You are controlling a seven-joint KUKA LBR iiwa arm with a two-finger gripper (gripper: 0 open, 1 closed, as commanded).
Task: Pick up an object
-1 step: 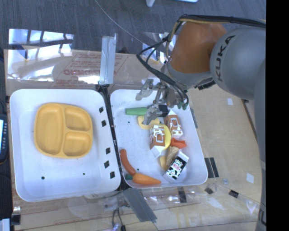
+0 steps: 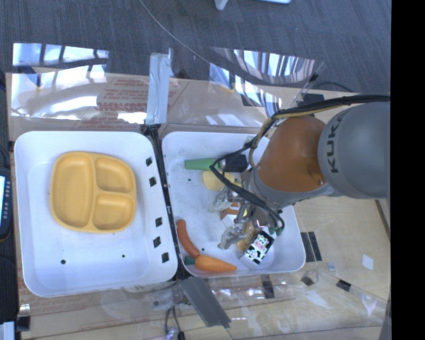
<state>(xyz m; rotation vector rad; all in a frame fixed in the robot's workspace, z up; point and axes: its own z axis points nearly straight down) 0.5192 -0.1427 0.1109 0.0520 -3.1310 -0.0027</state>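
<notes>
The arm (image 2: pixel 312 156) reaches into the right bin (image 2: pixel 176 156), with the tool (image 2: pixel 238 222) low among the clutter; whether it is released or clenched cannot be told. No object is seen lifted, so by this evidence the pick is not yet done. Candidate objects lie in that bin: a sausage (image 2: pixel 186 239) and a carrot (image 2: pixel 214 264) near the front wall, a green stick (image 2: pixel 197 163), a black-and-white spotted toy (image 2: pixel 259 248). The left bin (image 2: pixel 26 219) holds a yellow divided plate (image 2: pixel 93 190). The desk (image 2: pixel 332 292) is pale with tape marks; dark carpet (image 2: pixel 80 20) lies beyond.
</notes>
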